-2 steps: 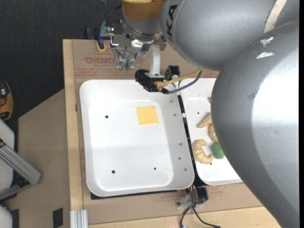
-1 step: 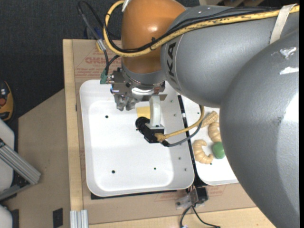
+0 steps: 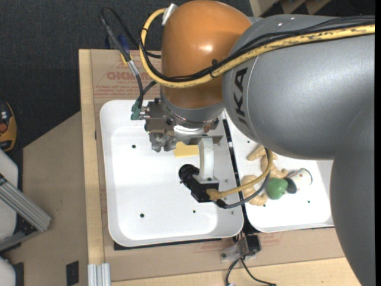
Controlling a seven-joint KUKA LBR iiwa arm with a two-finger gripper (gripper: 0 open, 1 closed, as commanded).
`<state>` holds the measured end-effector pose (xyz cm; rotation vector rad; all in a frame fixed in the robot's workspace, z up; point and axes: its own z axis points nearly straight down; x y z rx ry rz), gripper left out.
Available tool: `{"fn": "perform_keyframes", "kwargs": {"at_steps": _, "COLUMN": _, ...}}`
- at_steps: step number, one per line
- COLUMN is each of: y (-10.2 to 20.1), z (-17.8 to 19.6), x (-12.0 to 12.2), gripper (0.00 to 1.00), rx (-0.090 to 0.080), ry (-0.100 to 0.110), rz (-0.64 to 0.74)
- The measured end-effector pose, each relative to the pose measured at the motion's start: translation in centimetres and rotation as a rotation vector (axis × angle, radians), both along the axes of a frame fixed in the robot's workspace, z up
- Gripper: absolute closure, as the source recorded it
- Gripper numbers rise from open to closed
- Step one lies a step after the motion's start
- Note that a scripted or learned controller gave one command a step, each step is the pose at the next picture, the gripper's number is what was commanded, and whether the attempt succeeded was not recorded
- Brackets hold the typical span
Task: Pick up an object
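Camera view: arm (image 3: 286,70) over left bin (image 3: 137,183), jaws low toward its back, state cannot be told. Pale yellow flat piece (image 3: 186,151), possibly card, lies just beside them. Right bin (image 3: 297,216) holds green object (image 3: 275,187) and beige pieces (image 3: 257,154).

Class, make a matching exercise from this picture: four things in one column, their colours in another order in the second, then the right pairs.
Things:
1. round thing in the right bin
2. flat piece in the left bin
3. arm's band
4. left bin

Colours:
A. orange
B. white
C. green
D. pale yellow

Pairs: 1-C, 2-D, 3-A, 4-B
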<state>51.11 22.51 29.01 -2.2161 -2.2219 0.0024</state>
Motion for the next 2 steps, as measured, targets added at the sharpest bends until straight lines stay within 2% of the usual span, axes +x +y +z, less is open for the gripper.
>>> {"fn": "perform_keyframes", "kwargs": {"at_steps": 1, "y": -0.1, "z": 8.8, "x": 7.3, "gripper": 1.0, "rx": 0.002, "ry": -0.018, "rz": -0.003}}
{"fn": "perform_keyframes", "kwargs": {"at_steps": 2, "y": -1.8, "z": 4.8, "x": 0.1, "gripper": 1.0, "rx": -0.003, "ry": 0.006, "rz": -0.004}}
